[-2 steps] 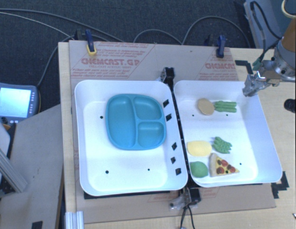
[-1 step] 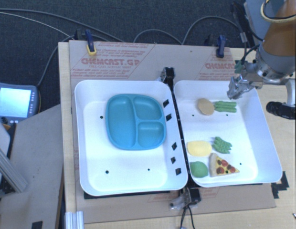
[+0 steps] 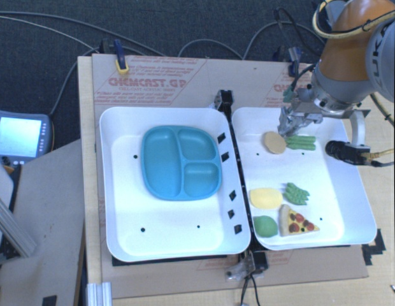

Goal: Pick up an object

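My gripper (image 3: 288,128) hangs low over the far part of the right bin (image 3: 350,190), its tip between a tan round cookie-like piece (image 3: 274,143) and a green bean pod (image 3: 301,143). Nothing shows between its fingers. Nearer the front of that bin lie a yellow lemon-like piece (image 3: 265,198), a green leafy piece (image 3: 297,194), a green round piece (image 3: 265,225) and a pizza slice (image 3: 295,222).
The left bin (image 3: 121,190) holds a blue divided plate (image 3: 182,162). A black divider with clips (image 3: 230,164) runs between the bins. Cables lie across the dark floor behind the bench, and a tablet (image 3: 19,136) sits at far left.
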{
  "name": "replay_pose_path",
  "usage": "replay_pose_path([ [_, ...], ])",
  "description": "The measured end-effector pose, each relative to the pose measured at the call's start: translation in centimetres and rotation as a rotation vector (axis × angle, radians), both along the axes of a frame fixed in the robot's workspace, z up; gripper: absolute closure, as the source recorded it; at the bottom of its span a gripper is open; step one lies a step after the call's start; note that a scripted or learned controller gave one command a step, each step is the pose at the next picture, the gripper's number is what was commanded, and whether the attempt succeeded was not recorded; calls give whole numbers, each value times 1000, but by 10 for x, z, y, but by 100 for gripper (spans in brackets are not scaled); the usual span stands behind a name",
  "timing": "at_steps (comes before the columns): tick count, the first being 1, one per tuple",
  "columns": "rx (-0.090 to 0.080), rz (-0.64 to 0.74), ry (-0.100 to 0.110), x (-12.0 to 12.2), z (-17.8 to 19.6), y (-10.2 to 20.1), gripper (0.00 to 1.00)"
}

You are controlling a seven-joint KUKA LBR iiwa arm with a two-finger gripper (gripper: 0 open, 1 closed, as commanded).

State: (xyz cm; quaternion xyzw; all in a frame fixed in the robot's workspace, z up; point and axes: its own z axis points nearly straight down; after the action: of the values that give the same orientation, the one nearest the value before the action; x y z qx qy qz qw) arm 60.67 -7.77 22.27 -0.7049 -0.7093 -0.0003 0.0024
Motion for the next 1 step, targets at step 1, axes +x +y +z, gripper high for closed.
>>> replay_pose_path([
  [1,0,0,1,-11,-9,52,100],
])
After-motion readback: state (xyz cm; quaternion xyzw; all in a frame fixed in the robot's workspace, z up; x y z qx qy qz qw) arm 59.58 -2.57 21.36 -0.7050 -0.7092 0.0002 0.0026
